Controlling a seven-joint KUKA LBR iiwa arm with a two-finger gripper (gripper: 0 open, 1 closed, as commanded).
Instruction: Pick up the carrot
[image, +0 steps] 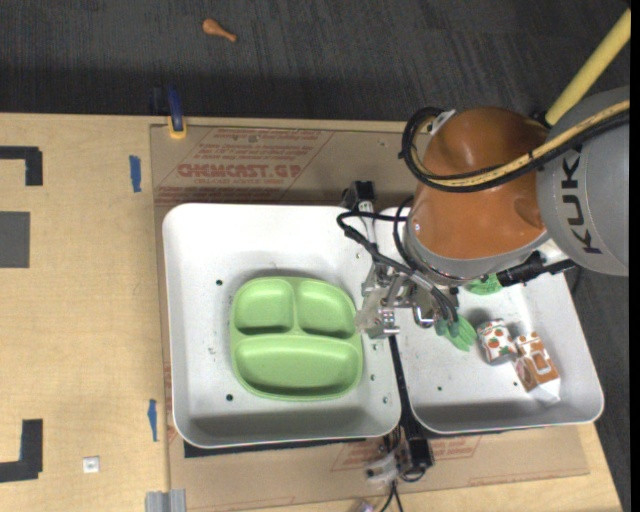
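The grey arm with its orange band (475, 190) hangs over the middle of the frame, and the metal two-finger gripper (405, 308) sits low over the seam where the two shallow white bins meet. It is just right of the light green three-compartment plastic plate (297, 335), which lies in the left white bin (190, 300). Spread or pressed together? I cannot tell, the metalwork is too cluttered from up here. Nothing orange shows at the gripper, so I judge the pick is not made yet.

Now, where is the carrot? No clear carrot shape shows in either bin. In the right white bin (580, 400), a small bright green piece (459, 331) lies just beside the gripper. It could be a leafy carrot top with the body hidden under the wrist, but that is a guess. Lower right of it lie two orange-and-white blocky toy pieces (495, 341) (536, 366), close together, neither reading as a carrot. At the upper left of the frame, on the dark floor beyond the cardboard bench top (80, 300), a small orange tapered object (218, 30) lies well apart from both bins. It is the most carrot-like thing in sight, and far from the gripper.

So finding, grasping and lifting all appear to be left.
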